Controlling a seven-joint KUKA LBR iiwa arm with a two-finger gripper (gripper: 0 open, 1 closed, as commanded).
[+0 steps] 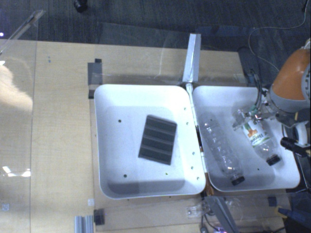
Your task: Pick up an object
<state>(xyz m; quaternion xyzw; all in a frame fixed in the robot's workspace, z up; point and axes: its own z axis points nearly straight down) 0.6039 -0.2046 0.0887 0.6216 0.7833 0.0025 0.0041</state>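
Two white bins sit side by side on the tabletop [53, 130]. Going left to right: the left bin [109, 106] holds a dark ribbed block [157, 140] lying flat near its middle; the right bin [218, 101] holds a clear plastic bottle [221, 149] with a dark cap along its left half, then a labelled clear bottle [256, 136] just beside the hand [256, 111]. I cannot tell whether the hand is wide or narrow. The labelled bottle looks the likely target: transparent, slick, round, so it may roll. A good grasp would, I judge, close across its body mid-length, square to its axis.
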